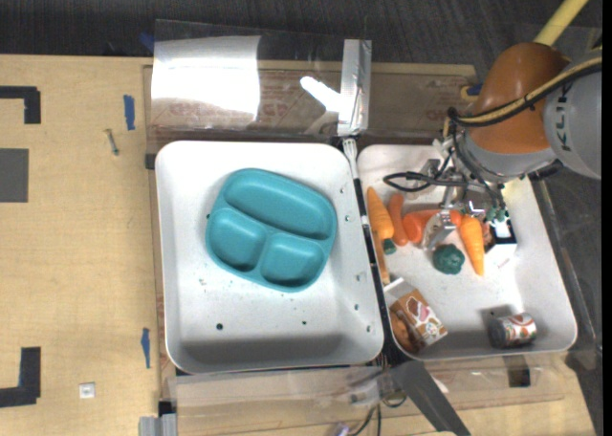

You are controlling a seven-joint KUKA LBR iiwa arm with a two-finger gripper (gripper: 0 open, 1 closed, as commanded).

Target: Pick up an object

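Here the pincer (457,224) (grip state impossible to tell) hovers touching a carrot (471,243) just beside it.

A single fixed camera looks down from above the counter (67,233) at a slight slant. Both white bins fit in frame: the left bin (191,310) sits centre, the right bin (545,281) toward the right side. The arm (521,109) enters from the upper right.
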